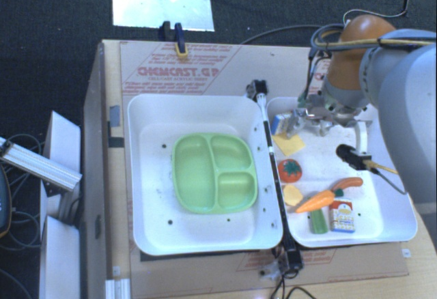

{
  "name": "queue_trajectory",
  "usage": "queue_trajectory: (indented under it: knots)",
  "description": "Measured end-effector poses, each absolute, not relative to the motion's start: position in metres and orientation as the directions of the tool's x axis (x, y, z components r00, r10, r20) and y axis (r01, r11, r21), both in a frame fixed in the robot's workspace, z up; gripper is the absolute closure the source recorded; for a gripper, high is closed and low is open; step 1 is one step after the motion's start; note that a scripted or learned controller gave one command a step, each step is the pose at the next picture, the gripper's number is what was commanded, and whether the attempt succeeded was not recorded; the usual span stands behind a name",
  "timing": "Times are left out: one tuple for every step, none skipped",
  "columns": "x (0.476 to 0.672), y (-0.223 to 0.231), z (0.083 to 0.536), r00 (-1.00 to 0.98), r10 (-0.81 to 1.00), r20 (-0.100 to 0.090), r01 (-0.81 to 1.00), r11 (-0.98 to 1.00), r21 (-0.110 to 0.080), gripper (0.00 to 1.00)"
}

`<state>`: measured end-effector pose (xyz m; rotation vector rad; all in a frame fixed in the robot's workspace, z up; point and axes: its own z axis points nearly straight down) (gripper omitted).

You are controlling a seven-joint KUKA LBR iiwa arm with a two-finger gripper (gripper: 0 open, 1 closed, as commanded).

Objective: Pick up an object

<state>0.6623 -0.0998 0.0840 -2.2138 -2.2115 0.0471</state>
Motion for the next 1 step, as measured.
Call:
queue_trajectory:
  knots:
    - [0.6591, -0.0844, 0.0847, -0.001, 1.0, -0.001, 1.0, 0.001, 0.001, 0.0]
